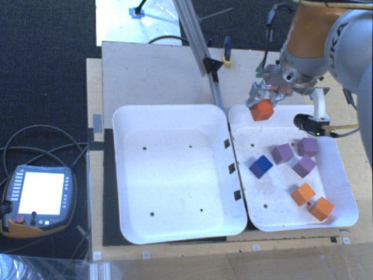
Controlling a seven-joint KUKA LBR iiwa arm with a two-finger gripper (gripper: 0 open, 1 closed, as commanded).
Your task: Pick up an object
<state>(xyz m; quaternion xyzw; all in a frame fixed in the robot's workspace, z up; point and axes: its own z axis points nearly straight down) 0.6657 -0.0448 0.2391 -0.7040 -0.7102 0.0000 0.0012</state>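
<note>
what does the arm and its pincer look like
The arm has smooth, rounded grey casings, with a broad orange band above the wrist and dark lettering on the grey link next to it. Thin dark cables loop beside the band. The pincer is a small two-finger piece in metallic grey.

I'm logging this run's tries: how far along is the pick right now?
Done: the hand grips an orange-red cube between its fingers. In hand: the cube hangs over the back left corner of the right bin, seemingly off its floor. Left: probably just lifting it clear. The blue cube lies untouched on that bin's floor.
</note>
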